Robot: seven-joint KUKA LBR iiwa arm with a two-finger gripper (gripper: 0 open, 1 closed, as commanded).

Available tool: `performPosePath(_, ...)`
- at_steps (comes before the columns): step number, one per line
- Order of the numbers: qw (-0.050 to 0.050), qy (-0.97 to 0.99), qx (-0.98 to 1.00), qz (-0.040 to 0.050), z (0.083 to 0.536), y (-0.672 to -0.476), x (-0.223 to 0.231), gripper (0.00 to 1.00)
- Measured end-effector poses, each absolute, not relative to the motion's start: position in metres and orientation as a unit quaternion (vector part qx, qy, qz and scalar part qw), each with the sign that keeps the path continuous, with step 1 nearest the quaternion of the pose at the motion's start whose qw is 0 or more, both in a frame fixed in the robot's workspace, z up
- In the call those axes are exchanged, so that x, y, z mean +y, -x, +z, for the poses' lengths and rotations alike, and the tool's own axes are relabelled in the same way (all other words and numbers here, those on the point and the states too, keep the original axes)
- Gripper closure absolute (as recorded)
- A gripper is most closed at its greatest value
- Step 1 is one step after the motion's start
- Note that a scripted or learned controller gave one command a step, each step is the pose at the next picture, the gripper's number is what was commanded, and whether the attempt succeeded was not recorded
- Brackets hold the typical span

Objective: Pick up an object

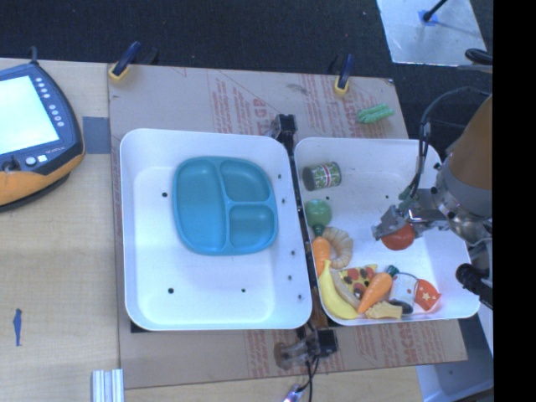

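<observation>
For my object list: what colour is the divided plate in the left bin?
Light blue, seen in the camera view.

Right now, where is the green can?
The green can lies on its side in the right bin, near its upper left corner, just above the green apple.

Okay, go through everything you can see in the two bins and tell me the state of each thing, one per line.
Blue plate: flat in the left bin, nothing on it.
Can: lying on its side.
Green apple: loose near the divider.
Banana: lying in the front pile.
Carrot: leaning across the pile.
Tomato: right at the pincer, grip unclear.
</observation>
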State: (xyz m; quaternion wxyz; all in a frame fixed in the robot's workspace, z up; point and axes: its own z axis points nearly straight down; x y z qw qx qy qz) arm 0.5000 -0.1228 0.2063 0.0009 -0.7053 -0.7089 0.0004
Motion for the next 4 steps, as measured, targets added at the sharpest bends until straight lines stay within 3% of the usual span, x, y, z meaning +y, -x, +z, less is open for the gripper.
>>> performPosePath(1, 0.001, 0.705, -0.709, 0.0004, 0.236, -0.508, -0.081, 1.0)
performPosePath(2, 0.002, 0.705, -0.709, 0.0008, 0.259, -0.476, -0.067, 1.0)
performPosePath(3, 0.001, 0.705, -0.709, 0.0009, 0.262, -0.477, -0.038, 1.0)
performPosePath(4, 0.002, 0.705, -0.709, 0.002, 0.252, -0.476, -0.067, 1.0)
